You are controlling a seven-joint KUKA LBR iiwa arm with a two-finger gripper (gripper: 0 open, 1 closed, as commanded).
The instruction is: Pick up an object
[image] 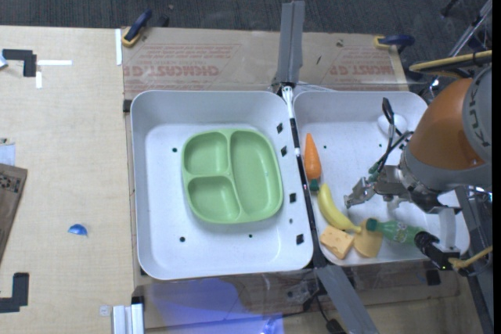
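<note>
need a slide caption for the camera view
KUKA arm's gripper hovers in the right bin near banana and carrot; green divided plate in the left bin.

Red block lettering runs across the brown cardboard sheet (pixel 235 59) lying flat behind the two white bins (pixel 149 192), seen upside down from the camera. On the stretch behind the left bin, the larger line appears to read "CHEMGAZ", though the letters are too soft to be sure; a smaller red line beside it cannot be made out. A second red print on the stretch of cardboard behind the right bin is likewise illegible.
</note>
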